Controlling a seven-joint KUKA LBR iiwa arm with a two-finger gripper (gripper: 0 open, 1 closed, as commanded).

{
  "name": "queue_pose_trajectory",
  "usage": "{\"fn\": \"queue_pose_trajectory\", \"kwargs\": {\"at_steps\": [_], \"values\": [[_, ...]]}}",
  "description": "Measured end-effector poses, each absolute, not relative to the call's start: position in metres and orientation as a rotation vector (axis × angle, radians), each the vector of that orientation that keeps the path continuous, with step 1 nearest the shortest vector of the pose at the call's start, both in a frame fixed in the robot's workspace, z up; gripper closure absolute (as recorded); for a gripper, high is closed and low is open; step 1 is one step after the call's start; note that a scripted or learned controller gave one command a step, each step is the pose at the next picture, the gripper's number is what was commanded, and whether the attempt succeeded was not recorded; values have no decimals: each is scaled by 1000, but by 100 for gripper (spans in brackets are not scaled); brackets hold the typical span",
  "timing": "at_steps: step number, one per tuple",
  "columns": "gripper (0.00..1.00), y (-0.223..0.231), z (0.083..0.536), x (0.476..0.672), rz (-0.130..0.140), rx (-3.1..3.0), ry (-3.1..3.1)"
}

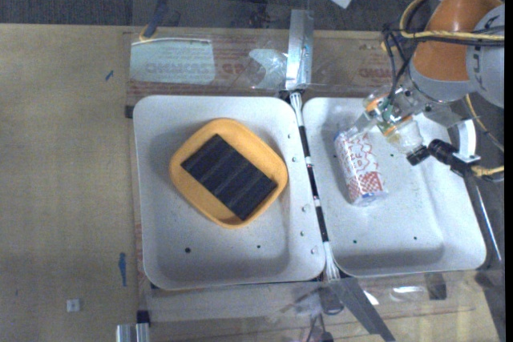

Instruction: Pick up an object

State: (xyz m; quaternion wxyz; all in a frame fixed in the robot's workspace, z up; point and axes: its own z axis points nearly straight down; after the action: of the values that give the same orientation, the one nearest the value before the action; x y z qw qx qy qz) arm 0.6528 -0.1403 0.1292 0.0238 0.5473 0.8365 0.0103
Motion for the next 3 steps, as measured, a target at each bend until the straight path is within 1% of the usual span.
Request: {"fn": "queue_pose_trajectory", "kwargs": {"at_steps": [2, 3], "values": [[0, -132, 128, 649, 32, 1515, 2702], [0, -141, 203, 620, 1, 1512, 2749]]}}
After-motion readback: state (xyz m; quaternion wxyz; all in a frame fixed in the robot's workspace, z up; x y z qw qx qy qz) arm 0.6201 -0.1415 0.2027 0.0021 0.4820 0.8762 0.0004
